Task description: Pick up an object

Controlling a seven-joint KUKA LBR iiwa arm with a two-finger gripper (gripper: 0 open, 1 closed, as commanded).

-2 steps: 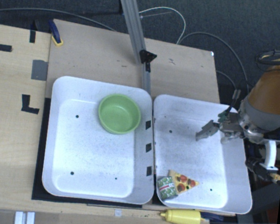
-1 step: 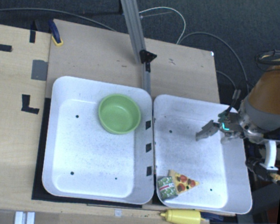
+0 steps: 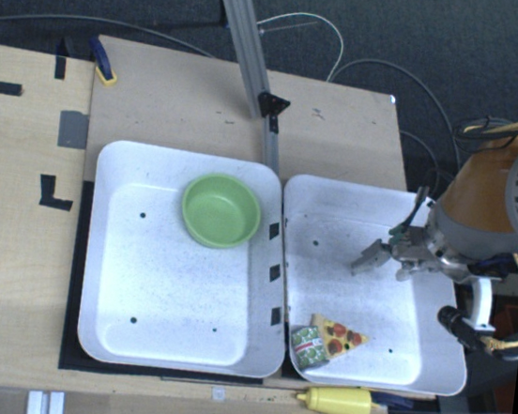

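A green bowl (image 3: 222,210) sits upright in the left bin (image 3: 114,230), near its back right. A pizza slice toy (image 3: 341,337) and a small green packet (image 3: 309,346) lie at the front left of the right bin (image 3: 409,363). A yellow bottle (image 3: 339,402) lies on the bench just in front of that bin. My gripper (image 3: 386,265) hangs over the middle right of the right bin, fingers spread open with nothing between them. It is well behind the pizza slice and apart from it.
A grey metal post (image 3: 251,49) slants down to the bins' back edge between them. Cables (image 3: 372,69) run across the dark floor behind the bench. A blue and yellow clamp (image 3: 103,62) sits at the bench's back left corner.
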